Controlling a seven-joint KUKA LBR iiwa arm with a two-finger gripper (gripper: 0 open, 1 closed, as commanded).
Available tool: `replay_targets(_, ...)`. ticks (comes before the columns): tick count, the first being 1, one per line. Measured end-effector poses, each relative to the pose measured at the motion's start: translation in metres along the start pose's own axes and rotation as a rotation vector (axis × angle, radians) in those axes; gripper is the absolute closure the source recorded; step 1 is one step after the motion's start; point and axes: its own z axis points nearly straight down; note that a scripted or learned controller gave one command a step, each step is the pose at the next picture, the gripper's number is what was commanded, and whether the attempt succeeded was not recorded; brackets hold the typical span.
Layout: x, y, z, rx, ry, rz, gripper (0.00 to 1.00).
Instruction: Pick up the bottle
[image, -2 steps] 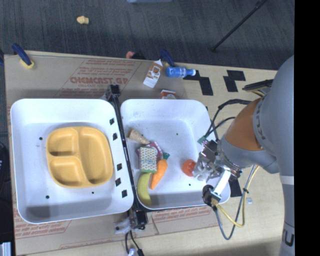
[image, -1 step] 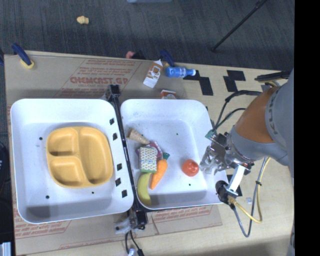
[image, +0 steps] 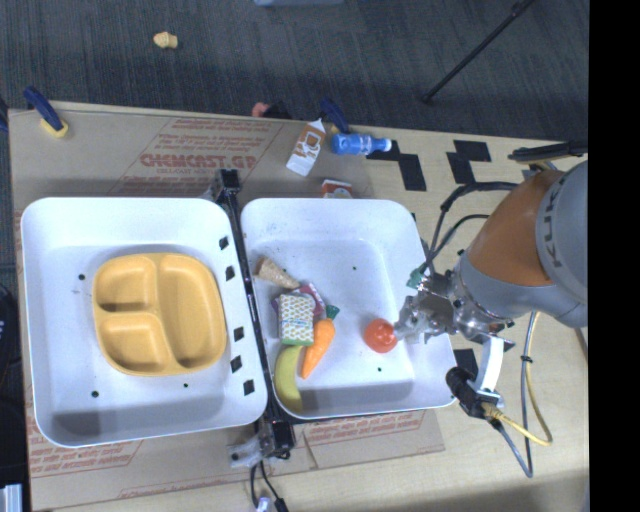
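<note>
Clear plastic bottle (image: 360, 144), blue cap

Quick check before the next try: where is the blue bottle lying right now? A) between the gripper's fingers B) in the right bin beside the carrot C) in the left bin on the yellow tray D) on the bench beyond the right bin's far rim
D: the blue bottle lies on its side on the bench, beyond the far rim of the right bin, while the gripper is down inside that bin by the red ball.
</note>
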Motion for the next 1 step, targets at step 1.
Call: replay_targets(1,-0.0003,0.0006,-0.0011,-0.002,-0.001,0.054,1.0)
